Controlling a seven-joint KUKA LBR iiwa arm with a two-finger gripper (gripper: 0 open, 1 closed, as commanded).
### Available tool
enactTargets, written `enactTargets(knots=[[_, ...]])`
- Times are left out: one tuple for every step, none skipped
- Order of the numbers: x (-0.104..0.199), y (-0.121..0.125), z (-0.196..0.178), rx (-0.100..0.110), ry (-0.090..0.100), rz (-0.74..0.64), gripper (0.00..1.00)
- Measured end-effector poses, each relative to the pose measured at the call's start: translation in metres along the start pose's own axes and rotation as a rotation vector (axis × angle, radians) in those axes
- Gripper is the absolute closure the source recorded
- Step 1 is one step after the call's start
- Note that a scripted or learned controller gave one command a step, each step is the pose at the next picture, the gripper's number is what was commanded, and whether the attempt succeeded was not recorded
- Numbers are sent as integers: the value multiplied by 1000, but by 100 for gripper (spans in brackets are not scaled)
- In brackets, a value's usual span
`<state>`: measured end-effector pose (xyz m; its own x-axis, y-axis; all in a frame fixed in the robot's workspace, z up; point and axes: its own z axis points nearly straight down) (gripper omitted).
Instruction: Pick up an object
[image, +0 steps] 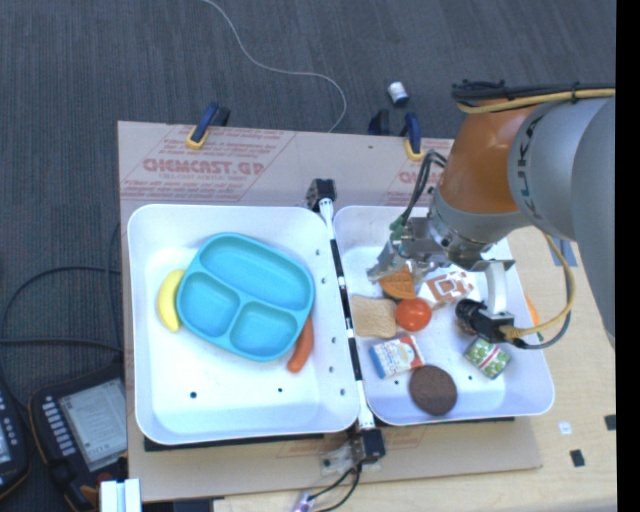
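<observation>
Dark grey carpet surrounds my bench, where a brown board (200, 165) carries 2 shallow white bins side by side, a left bin (145, 300) and a right bin (530, 385).

Nearest the camera in the right bin lies 1 dark brown round cookie (433, 389). Just behind it sit 1 small packet (394, 356) with a red and white label and 1 small green packet (487, 357) near the right wall. Farther back come 1 slice of toast (374, 317), tan and squarish, and 1 red tomato (412, 315), round and glossy, touching the toast's right edge. Behind those are 1 orange-brown pastry (398, 284) and 1 white carton (448, 289) with red print.

In the left bin I count 1 blue tray (245, 295) with 3 compartments, 1 yellow banana (168, 300) curved against its left edge, and 1 orange carrot (301, 346) lying at its right lower corner.

My claw (415, 258) hangs low over the back of the right bin, directly above the pastry and just behind the tomato, with the carton beside it on the right. Whether it is open or closed I cannot tell; my orange wrist band (478, 175) and grey arm (570, 160) cover much of it, and nothing is visibly held.

At the far edge of the board are 3 clamps: 1 blue-handled (206, 122) and 2 more (410, 135) near the arm.
</observation>
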<state>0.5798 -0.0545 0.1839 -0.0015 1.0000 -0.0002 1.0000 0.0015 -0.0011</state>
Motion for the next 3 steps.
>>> enactTargets(knots=[[60, -51, 0, 1, 0, 0, 100], [119, -43, -16, 0, 0, -1, 100], [164, -66, -36, 0, 0, -1, 100]])
